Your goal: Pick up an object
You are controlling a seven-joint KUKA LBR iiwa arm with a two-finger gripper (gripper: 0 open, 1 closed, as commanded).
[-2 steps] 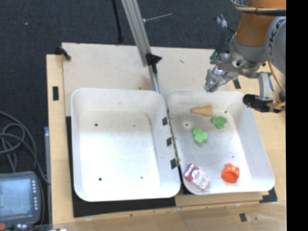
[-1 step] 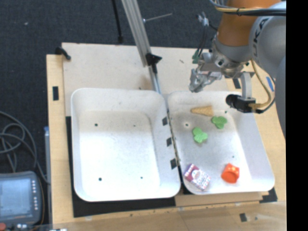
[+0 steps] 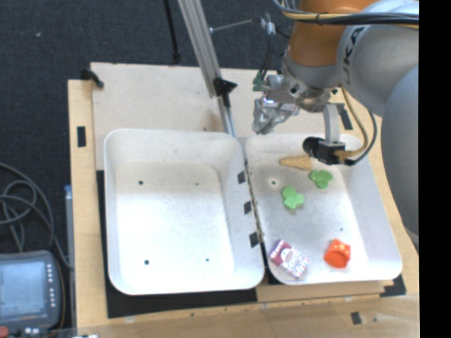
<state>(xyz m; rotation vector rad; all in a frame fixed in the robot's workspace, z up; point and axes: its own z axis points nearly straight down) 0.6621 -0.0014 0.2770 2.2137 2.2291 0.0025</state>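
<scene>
The end effector hangs over the far left corner of the right bin; I cannot tell its state, and nothing shows in it. Taking the cone as landmark: a green piece lies just beside it, another green piece near, the orange cup and the packet well apart, toward the front. The cone is the closest target. It looks light, stiff and probably smooth, so a grip across its wide end seems safest.
</scene>
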